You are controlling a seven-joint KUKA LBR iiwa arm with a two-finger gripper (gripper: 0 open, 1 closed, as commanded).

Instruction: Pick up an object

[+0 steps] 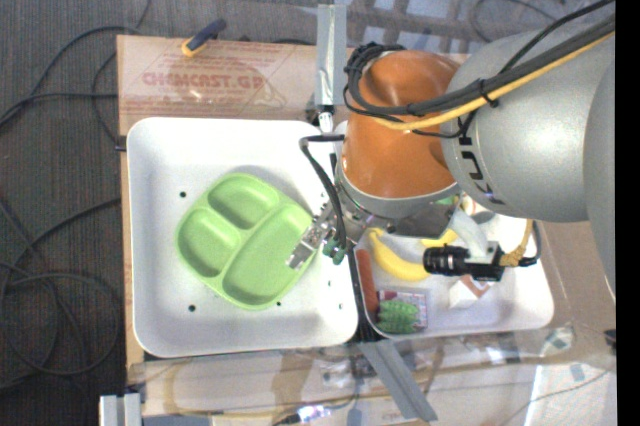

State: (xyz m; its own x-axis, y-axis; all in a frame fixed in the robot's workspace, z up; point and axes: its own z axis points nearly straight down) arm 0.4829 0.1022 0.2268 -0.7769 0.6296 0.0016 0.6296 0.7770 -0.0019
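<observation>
The arm [540, 134] comes in from the right, its orange band [395, 129] hanging over the wall between the two bins. The gripper [312, 242] is down in the left bin [160, 164], right at the right-hand edge of a green divided plate [235, 239], its metal tip overlapping the plate's rim. From here I cannot tell how far the gripper is open, or whether it has hold of the plate. The plate lies flat in the middle of the left bin. The right bin [520, 309] holds a banana [395, 262], just beside the gripper, and a green bristly thing in a clear packet [400, 312] near the front wall.
</observation>
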